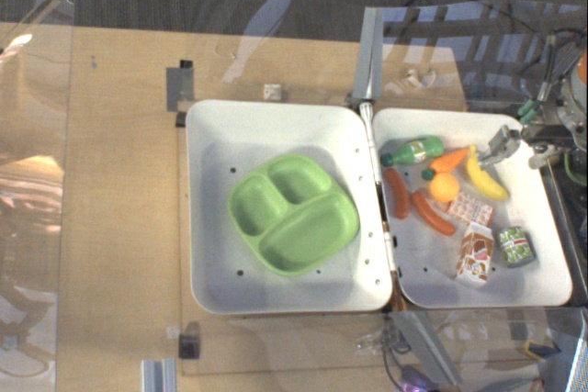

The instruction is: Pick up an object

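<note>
Just left of gripper, banana

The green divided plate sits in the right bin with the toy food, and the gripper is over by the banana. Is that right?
Not quite. In the camera view the green divided plate lies alone in the left bin; the toy food is in the right bin. The gripper is indeed by the banana.
</note>
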You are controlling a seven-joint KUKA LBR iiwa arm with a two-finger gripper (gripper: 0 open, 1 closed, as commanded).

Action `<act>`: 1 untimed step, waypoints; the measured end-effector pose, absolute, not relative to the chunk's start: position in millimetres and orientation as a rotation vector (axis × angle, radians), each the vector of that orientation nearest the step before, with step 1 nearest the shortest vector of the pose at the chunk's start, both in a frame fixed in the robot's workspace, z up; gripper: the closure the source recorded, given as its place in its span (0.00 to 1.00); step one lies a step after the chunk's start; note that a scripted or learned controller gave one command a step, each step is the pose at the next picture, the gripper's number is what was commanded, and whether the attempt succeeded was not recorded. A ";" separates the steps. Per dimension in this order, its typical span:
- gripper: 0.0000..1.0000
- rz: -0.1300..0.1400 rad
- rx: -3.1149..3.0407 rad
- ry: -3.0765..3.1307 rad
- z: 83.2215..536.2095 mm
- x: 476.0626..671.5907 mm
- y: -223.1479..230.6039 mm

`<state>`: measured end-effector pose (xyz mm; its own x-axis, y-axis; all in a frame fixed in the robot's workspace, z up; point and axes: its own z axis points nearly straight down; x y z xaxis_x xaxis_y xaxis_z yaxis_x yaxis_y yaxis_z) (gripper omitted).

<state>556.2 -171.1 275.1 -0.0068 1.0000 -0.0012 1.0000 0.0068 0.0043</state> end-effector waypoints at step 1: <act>0.00 0.007 2.378 2.045 95.8 593.0 -167.2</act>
